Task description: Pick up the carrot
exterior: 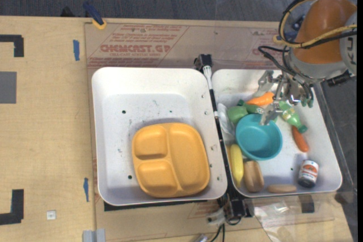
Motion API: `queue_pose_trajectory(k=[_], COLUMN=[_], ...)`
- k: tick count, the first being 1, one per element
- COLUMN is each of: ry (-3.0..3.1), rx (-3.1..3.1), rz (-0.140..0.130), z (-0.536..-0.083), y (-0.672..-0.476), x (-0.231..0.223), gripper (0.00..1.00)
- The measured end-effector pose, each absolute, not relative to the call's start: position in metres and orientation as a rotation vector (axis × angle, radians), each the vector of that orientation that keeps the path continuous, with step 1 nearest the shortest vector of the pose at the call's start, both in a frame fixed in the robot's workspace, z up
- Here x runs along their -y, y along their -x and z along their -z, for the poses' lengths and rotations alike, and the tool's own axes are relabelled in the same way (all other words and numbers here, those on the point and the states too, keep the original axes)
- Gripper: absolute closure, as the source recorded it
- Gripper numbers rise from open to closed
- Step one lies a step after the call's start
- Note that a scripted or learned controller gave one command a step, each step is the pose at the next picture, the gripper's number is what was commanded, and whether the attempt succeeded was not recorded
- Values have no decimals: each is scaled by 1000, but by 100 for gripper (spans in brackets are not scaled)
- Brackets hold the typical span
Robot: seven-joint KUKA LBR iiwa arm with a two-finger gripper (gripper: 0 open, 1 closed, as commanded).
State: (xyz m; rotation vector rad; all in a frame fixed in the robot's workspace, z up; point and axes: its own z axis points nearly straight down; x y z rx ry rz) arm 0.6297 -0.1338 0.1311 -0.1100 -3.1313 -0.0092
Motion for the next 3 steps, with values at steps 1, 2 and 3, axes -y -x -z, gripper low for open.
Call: queue_pose_trajectory(k=[1,2,3], ry=[365,483,973], rx=[3134,3123,3016], rz=[3,-2,-3], z=[-92,-93,-95], y=[-644,-624,-601], x=[163,138,133], gripper=[0,0,0])
